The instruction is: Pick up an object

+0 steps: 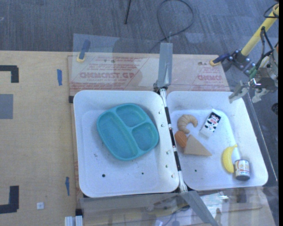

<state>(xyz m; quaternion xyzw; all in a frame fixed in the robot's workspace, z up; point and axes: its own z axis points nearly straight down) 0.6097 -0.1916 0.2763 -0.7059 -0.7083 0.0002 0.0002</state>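
Grey carpet floor (53,22) beyond a pale wooden bench (35,145); black cables (177,13) trailing.

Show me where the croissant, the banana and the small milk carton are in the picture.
croissant (188,120): camera view, middle of its curved body.
banana (227,159): camera view, middle of its yellow peel.
milk carton (211,123): camera view, centre of its printed side.

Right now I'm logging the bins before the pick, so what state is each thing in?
teal divided plate: upright, flat in left bin
croissant: lying in right bin
milk carton: on its side
banana: lying flat, touching can
small can: upright
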